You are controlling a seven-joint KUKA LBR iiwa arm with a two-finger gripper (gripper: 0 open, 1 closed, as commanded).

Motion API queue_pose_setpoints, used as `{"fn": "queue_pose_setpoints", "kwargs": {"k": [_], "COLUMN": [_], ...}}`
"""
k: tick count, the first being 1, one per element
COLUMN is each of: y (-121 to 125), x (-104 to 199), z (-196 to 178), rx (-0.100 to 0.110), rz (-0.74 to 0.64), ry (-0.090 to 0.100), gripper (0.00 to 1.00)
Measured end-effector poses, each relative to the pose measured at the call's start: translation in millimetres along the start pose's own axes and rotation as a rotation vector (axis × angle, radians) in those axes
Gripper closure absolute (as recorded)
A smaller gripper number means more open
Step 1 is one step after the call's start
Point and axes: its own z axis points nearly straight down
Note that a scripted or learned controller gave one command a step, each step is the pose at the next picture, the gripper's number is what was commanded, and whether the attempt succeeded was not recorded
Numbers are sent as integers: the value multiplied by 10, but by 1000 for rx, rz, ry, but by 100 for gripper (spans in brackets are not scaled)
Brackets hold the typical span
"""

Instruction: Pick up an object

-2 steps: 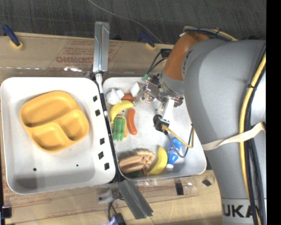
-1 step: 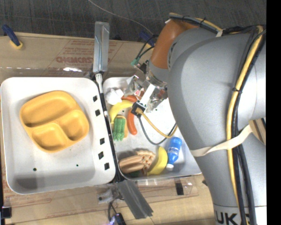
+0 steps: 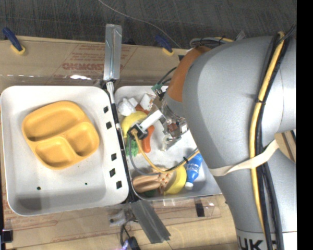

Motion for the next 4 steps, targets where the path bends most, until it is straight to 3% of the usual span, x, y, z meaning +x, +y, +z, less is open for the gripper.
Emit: {"fn": "queue_pose_setpoints", "kwargs": {"k": [1, 2, 3, 4], "y": [-14, 36, 9, -154], "x": [4, 486, 487, -156], "z": [-91, -1032, -1098, -1532], "rx": [4, -5, -1, -4], "rz": [-7, 143, 133, 221], "ry": [-2, 8, 1, 5], "gripper": [100, 100, 100, 100]}}
